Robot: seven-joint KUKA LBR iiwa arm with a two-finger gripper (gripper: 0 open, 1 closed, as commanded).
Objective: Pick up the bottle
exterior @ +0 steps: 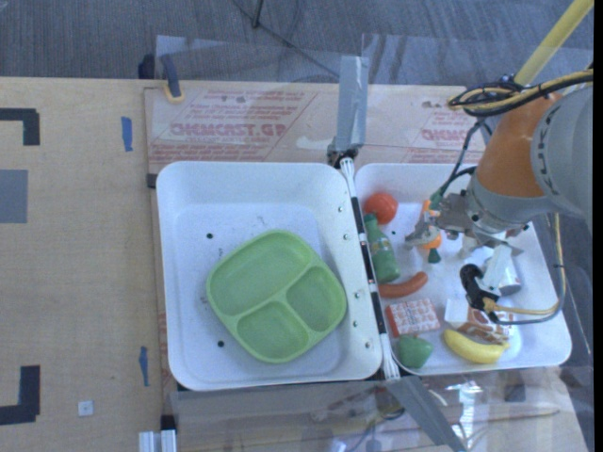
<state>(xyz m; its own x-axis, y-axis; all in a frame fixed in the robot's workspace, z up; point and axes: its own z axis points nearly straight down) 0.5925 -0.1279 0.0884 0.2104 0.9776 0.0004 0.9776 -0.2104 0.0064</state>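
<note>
While the gripper (427, 233) hangs, grip unclear, right bin (551, 342) holds green bottle (381, 251), left bin (179, 215) green plate (276, 296).

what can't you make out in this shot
- Gripper: open or shut is unclear in the camera view; too small, against clutter.
- Bottle: label too small to read.
- Items by the banana: partly hidden under the cable, unidentifiable.
- Arm: cut off by the right edge.
</note>
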